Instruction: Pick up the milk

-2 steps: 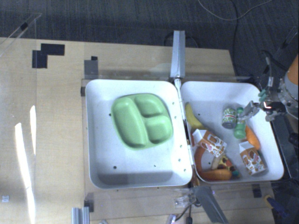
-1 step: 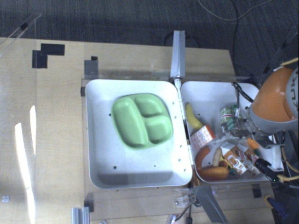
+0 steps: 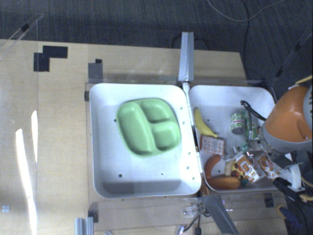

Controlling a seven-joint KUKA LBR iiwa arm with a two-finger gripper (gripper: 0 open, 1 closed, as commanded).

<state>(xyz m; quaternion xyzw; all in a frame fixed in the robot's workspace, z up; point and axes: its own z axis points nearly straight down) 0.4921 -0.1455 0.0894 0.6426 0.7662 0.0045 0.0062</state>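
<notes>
The milk point(image 3: 246, 169) looks like a small brown and white carton lying tilted near the front of the right bin point(image 3: 220, 96). The arm comes in from the right, its orange band point(image 3: 288, 116) above the bin's right side. My gripper point(image 3: 249, 148) hangs low over the right bin, just behind the carton and close to it. Dark cabling and the wrist cover much of it, and I see nothing clearly held between its fingers.
A yellow banana point(image 3: 202, 124), a green can point(image 3: 238, 122), a red and white packet point(image 3: 212, 144), a hot dog point(image 3: 224, 182) and a reddish sausage point(image 3: 212, 164) crowd the right bin. A green divided plate point(image 3: 148, 126) lies in the left bin point(image 3: 105, 146).
</notes>
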